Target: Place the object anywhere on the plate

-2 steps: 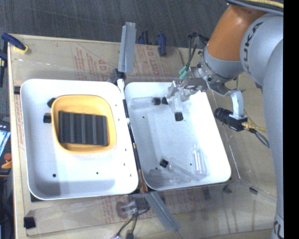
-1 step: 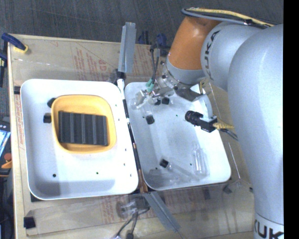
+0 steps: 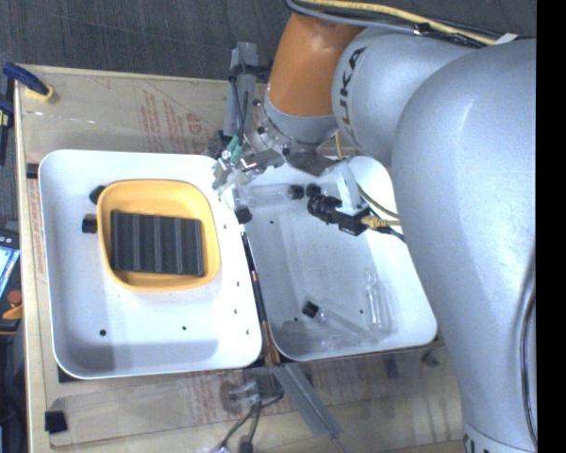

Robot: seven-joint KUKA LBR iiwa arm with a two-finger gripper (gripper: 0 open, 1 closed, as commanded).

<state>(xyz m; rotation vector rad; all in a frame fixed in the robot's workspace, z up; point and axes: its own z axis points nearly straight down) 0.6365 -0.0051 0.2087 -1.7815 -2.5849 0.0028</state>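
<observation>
Task not done yet: plate point(image 3: 160, 196) lies in left bin point(image 3: 66, 338), w/ dark ridged insert, no object seen on it. Clear object point(image 3: 375, 302) is seen near right bin's point(image 3: 292, 343) front right corner. Arm point(image 3: 434, 159) is bent over right bin's back edge; gripper point(image 3: 231, 163) near back left corner, grip state can't be told

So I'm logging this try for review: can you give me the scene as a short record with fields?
plate: yellow plate with a dark ribbed centre, lying in the left bin
right bin: white bin holding clear tube-like items and a small black piece
arm: reaches in from the right, orange band above the wrist
pincer: pincer near the bins' shared edge, at the top; finger state unclear
plate load: nothing visible on it
</observation>
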